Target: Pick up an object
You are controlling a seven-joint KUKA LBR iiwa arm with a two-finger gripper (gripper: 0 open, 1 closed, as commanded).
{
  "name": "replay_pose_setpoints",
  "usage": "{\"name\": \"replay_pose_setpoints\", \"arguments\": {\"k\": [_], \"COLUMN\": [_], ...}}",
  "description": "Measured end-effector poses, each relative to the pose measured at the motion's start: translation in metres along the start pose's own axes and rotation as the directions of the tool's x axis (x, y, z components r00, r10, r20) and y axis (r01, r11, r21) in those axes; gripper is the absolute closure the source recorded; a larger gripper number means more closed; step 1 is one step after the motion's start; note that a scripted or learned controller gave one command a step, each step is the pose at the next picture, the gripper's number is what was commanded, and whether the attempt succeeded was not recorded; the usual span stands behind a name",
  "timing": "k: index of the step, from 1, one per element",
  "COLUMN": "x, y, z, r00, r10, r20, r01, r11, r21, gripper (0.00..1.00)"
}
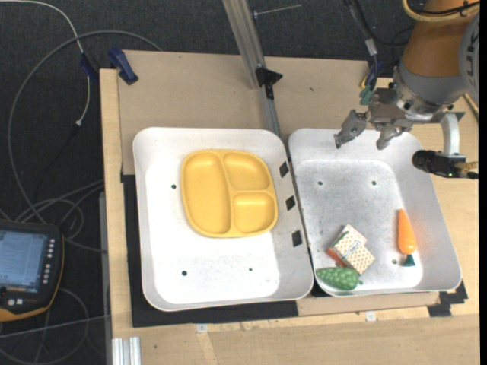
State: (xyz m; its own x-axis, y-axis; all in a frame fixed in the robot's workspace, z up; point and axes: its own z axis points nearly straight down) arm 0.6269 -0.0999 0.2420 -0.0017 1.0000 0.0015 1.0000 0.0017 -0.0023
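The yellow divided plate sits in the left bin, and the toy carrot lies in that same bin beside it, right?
Not quite. The yellow divided plate is in the left bin, but the toy carrot lies in the right bin, near its right wall, as the camera view shows.

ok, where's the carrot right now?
The carrot lies in the right bin, near its right wall toward the front, right of the small patterned box. The gripper hangs apart, at the bin's far edge.

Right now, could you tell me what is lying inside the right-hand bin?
The right-hand bin holds an orange carrot, a small patterned box and a green item at its near edge. The box overlaps something red, mostly covered.
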Motion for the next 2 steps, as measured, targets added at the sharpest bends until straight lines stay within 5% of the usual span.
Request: {"name": "replay_pose_setpoints", "arguments": {"k": [1, 2], "x": [0.000, 0.010], "y": [0.000, 0.002], "z": [0.000, 0.054], "r00": [1.000, 1.000], "r10": [0.000, 0.000], "r20": [0.000, 0.000], "r01": [0.000, 0.000], "r11": [1.000, 1.000], "r21": [0.000, 0.006], "gripper": [0.00, 0.00]}}
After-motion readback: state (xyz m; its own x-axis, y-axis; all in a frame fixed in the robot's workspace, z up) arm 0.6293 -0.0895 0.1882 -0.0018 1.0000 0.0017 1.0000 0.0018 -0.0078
